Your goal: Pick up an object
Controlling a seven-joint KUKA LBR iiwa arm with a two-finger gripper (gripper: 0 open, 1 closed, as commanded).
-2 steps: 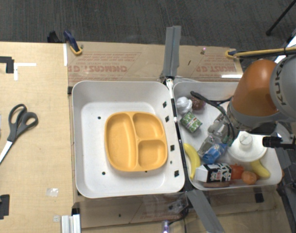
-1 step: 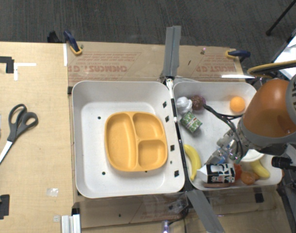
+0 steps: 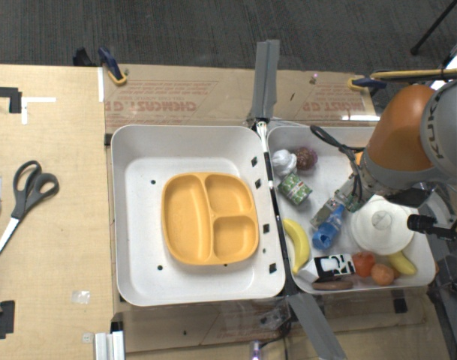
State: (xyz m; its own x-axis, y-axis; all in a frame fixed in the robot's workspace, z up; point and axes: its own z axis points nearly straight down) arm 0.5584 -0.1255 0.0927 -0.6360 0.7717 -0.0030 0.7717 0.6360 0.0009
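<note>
The arm (image 3: 412, 137) reaches into the right bin (image 3: 326, 137) from the right, its orange band above the white wrist flange (image 3: 382, 223). The gripper (image 3: 335, 205) points left from that flange, toward the bin's middle, and its tip sits over a blue bottle (image 3: 327, 229) (whether it touches the bottle I cannot tell, nor how the gripper is set).

Taking the blue bottle as the mark: a green can (image 3: 296, 190) lies just up and left of it, with a silver wrapped object (image 3: 282, 160) and a dark red ball (image 3: 306, 158) beyond that near the bin's far wall. A banana (image 3: 297, 244) lies just left of the bottle against the bin's divider. Below it sit a black-and-white box (image 3: 333, 265), a tomato (image 3: 364, 262), an orange fruit (image 3: 382, 274) and a second yellow fruit (image 3: 401, 262).

Well left of the bottle, the left bin (image 3: 138, 201) holds an orange divided plate (image 3: 211, 217). Scissors (image 3: 24, 197) lie on the bench farther left.
</note>
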